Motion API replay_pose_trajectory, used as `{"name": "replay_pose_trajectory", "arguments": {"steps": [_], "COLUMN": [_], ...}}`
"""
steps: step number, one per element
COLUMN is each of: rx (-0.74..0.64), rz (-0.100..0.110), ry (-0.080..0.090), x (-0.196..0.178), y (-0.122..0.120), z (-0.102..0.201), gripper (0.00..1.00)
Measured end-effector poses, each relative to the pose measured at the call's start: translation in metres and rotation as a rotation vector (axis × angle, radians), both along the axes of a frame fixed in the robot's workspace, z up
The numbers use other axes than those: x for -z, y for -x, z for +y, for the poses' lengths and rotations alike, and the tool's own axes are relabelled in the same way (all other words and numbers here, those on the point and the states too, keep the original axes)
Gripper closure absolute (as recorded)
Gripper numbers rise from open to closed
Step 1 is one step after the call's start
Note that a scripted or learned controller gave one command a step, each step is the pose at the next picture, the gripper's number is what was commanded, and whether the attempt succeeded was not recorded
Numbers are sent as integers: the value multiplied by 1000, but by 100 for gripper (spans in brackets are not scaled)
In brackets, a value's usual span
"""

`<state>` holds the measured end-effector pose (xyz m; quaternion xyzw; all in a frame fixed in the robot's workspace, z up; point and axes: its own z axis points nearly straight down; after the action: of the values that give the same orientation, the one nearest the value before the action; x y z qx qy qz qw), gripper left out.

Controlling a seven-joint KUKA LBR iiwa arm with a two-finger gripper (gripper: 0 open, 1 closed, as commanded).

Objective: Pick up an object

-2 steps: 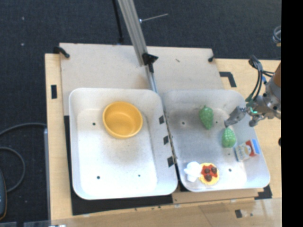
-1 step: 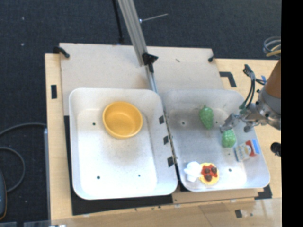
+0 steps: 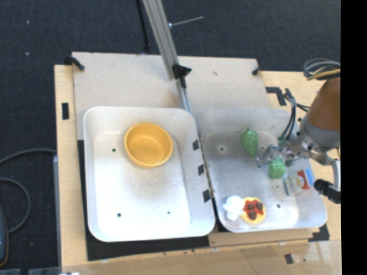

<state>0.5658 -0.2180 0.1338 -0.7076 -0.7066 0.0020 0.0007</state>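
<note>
In the right bin [image 3: 229,125], my gripper [image 3: 275,157] reaches in from the right, low over the bin's middle right. A small green object [image 3: 277,169] lies directly at its tip, touching or just under it; the view does not show whether it is held. A second, larger green object [image 3: 250,141] lies a little to the left, apart from the gripper. Near the front edge of the bin sit a white object [image 3: 232,206] and a yellow piece with red spots [image 3: 253,209]. A colourful packet [image 3: 299,181] lies just right of the gripper.
The left bin [image 3: 103,211] holds a yellow bowl [image 3: 148,145] at its back middle. A slanted metal post [image 3: 163,33] rises behind the bins. The arm's orange band [image 3: 325,110] stands over the right bin's right edge.
</note>
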Motion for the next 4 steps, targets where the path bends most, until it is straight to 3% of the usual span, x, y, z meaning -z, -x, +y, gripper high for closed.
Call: {"name": "replay_pose_trajectory", "arguments": {"steps": [1, 2, 4], "rx": [2, 4, -3], "rz": [-5, -9, -10], "ry": [1, 1, 1], "x": [32, 21, -75], "y": [0, -1, 3], "z": [-2, -2, -2], "gripper": [0, 100, 100]}}
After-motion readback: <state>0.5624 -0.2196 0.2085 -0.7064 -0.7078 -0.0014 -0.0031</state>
